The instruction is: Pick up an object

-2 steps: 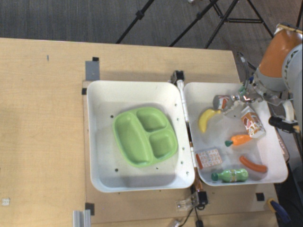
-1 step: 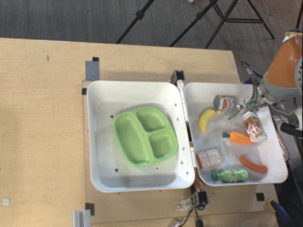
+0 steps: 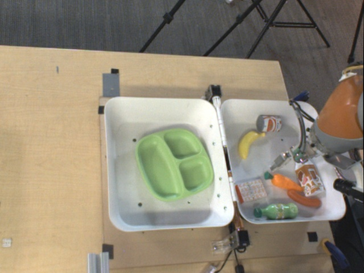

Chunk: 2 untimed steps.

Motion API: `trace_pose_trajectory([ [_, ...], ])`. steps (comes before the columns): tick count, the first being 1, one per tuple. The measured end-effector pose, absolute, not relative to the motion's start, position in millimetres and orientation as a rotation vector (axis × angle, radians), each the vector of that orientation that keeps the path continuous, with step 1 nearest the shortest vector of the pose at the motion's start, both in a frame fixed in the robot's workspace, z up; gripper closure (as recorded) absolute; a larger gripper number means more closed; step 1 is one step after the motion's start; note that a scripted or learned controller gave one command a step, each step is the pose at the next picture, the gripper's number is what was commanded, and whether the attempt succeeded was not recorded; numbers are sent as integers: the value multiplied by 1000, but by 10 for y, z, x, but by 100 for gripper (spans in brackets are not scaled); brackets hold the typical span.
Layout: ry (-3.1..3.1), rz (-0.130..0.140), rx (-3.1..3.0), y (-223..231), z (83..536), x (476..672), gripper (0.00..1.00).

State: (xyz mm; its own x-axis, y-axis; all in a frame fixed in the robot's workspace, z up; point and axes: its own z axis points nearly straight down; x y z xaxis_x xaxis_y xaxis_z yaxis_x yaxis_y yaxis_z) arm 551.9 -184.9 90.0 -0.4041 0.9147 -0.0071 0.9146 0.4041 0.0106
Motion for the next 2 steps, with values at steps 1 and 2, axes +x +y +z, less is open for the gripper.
trace_pose_trajectory([
  [1, 2650, 12, 1659, -1368, 910, 5004, 0],
  [2, 2379, 6, 2043, -1553, 1120, 5786, 0],
])
